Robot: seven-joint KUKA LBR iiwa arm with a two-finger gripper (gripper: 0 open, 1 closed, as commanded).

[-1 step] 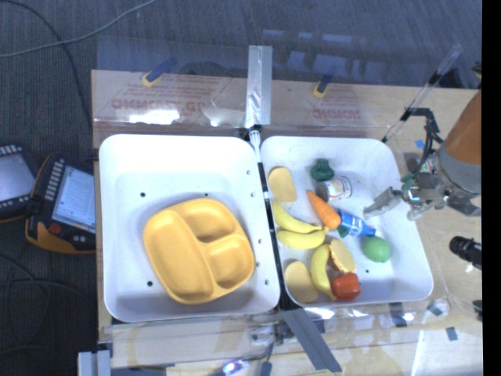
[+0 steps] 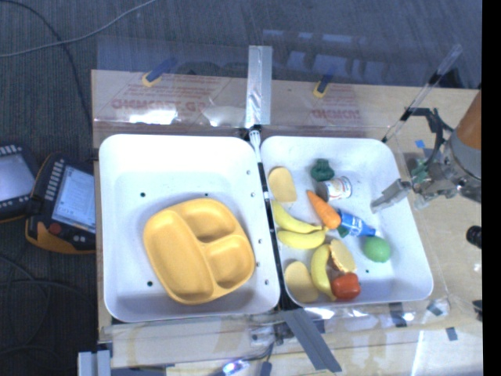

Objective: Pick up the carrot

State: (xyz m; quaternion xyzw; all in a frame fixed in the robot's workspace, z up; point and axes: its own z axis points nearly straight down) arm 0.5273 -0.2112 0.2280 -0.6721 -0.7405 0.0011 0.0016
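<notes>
The carrot (image 2: 322, 208) is orange and short. It lies at a slant in the middle of the right bin (image 2: 407, 233), between a small white can (image 2: 338, 187) and a banana (image 2: 296, 224). My gripper (image 2: 395, 193) hangs over the bin's right wall, to the right of the carrot and apart from it. Nothing is held in it that I can see.
The right bin also holds a dark green item (image 2: 321, 169), a blue bottle (image 2: 356, 225), a lime (image 2: 377, 249), a red tomato (image 2: 345, 286), a second banana (image 2: 318, 269) and pale yellow pieces (image 2: 282, 183). A yellow divided plate (image 2: 200, 247) sits in the left bin (image 2: 125, 202).
</notes>
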